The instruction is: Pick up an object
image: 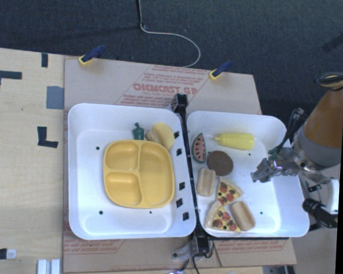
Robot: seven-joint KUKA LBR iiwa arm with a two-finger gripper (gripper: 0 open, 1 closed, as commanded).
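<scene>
My gripper [262, 171] hangs over the right part of the right bin [282, 226], to the right of the toy food. In that bin lie a yellow mustard bottle [235, 141], a watermelon slice [198, 147], a brown patty [220, 162], a pale bun [206, 181], two pizza slices [228, 192] [220, 219] and a hot dog [242, 215]. Nothing shows between the fingers.
The left bin [80, 209] holds a yellow divided plate [138, 174], a pale yellow food piece [162, 135] and a small green item [137, 131]. A black divider [184, 163] runs between the bins. The arm's orange band [329, 117] rises at the right.
</scene>
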